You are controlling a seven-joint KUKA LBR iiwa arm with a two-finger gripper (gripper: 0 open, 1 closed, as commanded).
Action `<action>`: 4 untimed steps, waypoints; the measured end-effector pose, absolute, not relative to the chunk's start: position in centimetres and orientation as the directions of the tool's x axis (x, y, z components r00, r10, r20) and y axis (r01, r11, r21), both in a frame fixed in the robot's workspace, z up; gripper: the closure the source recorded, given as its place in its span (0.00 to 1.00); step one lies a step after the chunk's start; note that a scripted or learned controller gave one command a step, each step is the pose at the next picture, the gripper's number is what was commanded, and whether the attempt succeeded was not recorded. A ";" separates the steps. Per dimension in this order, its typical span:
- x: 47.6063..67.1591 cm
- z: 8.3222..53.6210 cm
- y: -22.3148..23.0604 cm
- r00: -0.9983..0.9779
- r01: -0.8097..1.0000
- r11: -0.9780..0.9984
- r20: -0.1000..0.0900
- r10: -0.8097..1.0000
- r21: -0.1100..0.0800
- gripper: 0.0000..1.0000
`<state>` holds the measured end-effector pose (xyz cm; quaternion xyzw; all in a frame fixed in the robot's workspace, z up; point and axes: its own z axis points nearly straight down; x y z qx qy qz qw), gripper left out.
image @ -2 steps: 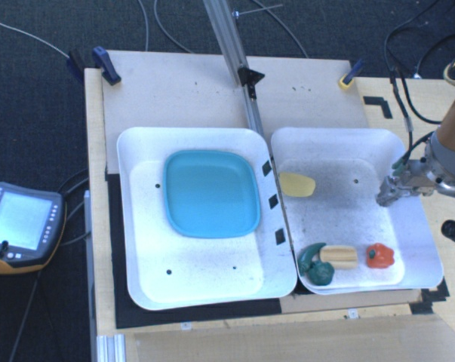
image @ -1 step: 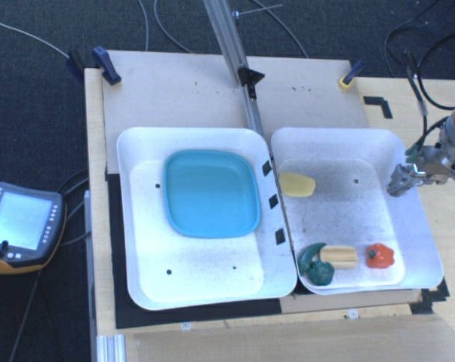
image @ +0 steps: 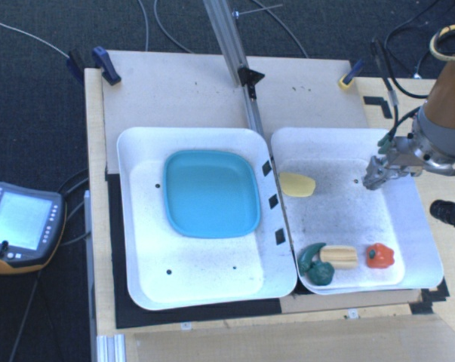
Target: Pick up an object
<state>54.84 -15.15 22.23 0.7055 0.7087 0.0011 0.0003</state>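
Arm comes in from the right, tool [image: 375, 173] low over the upper right part of the right bin [image: 408, 202], near its far rim. Can't tell whether the tool is released or clenched; its tip is small and blurred, and nothing visible sits in it.

Candidate objects all lie in the right bin. Yellow lemon-like piece [image: 296, 185] lies by the bin's left wall, well apart from the tool. Along the near edge: a green pepper-like toy [image: 315, 264], touching or just beside a tan block [image: 339, 256], then a red tomato-like toy [image: 379, 256] a little to the right, apart from the block. Left bin [image: 136, 202] holds a blue plate [image: 212, 193], lying flat.

Handling judgement: these look like small plastic play-food pieces, so probably light, stiff, smooth, a bit slippery, not fragile. Yellow piece stands alone with free space around it, easiest to take across its narrow width. Red toy is roundish and may roll or squirt out; grip across the middle. Tan block offers flat parallel sides, but the green toy crowds one end.

Hard to make out: the exact kind of each toy, whether green toy and block really touch, and the tool's height above the bin floor. Arm is cut off at the right edge. A grey pole [image: 227, 40] crosses the counter [image: 182, 89] toward the gap between the bins.
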 end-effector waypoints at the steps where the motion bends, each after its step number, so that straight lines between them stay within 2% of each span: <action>1: 57.0 21.8 -9.6 -0.006 1.000 0.006 0.001 1.000 0.001 1.00; 3: 59.9 23.7 0.3 -0.004 1.000 0.004 0.001 1.000 0.001 1.00; 4: 61.9 24.0 6.0 -0.005 1.000 0.005 0.001 1.000 0.000 1.00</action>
